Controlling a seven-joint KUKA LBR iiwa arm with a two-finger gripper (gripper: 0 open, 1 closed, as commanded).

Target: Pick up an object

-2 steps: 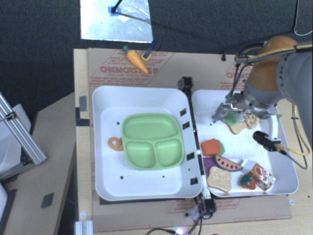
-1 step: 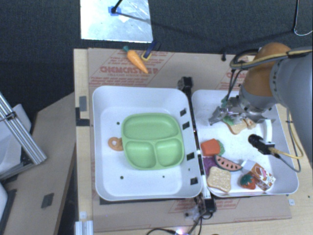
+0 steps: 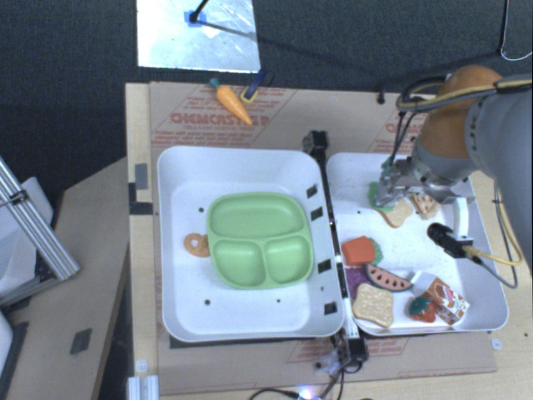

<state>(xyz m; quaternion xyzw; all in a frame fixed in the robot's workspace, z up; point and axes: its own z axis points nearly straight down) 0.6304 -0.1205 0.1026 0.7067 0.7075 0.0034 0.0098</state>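
Two white bins sit side by side on the bench. The left bin holds a green tray with three wells, lying near its middle, and a small tan pretzel just beside the tray's left edge.

The right bin holds the toy food. Near its upper part a toast slice lies with a waffle piece just to its right and a small green item to its left. Lower down, by the divider, a red-orange block rests over a green leaf and a purple piece. A watermelon slice lies beside them, a second toast near the bin's lower edge, and a strawberry touching a small printed box.

Outside the bins, a carrot lies on the cardboard above the left bin, below a foil sheet.

The arm reaches in from the right, bent down over the right bin's upper part. The tool is low, at the green item and toast; whether it is released or clenched cannot be told, and nothing is seen grasped.
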